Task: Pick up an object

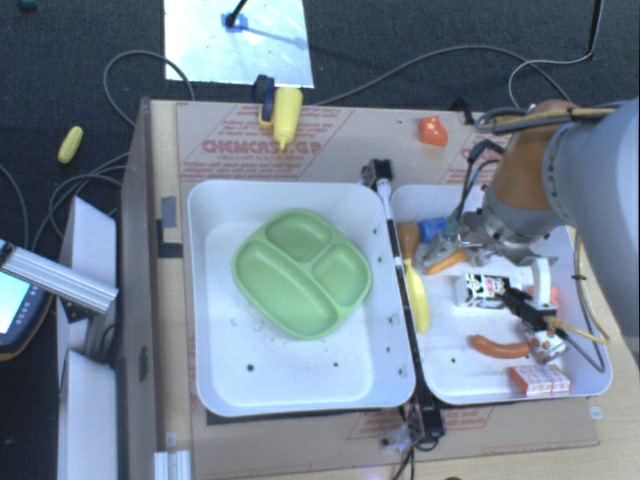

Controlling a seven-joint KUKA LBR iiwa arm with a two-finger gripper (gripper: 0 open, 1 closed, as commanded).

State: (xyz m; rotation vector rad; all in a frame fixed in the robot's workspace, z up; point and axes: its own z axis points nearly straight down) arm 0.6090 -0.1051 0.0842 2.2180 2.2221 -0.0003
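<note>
Working the right bin (590, 373) from my console, I have the gripper (452, 244) lowered at its far-left corner, where toys are heaped for picking. An orange carrot-like piece (443, 262) lies just beneath it, touching or nearly; grip state I cannot tell. The green divided plate (302, 272) sits alone in the left bin (215, 298).

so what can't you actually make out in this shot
- Tool: in the camera view the arm's grey bulk covers it, so open or shut can't be told, nor whether it holds anything.
- Blue item in the right bin: partly under the tool, shape unclear.
- Black and white packet: print too small to read.
- Small box: label too small.
- Arm: cut off by the right edge.
</note>
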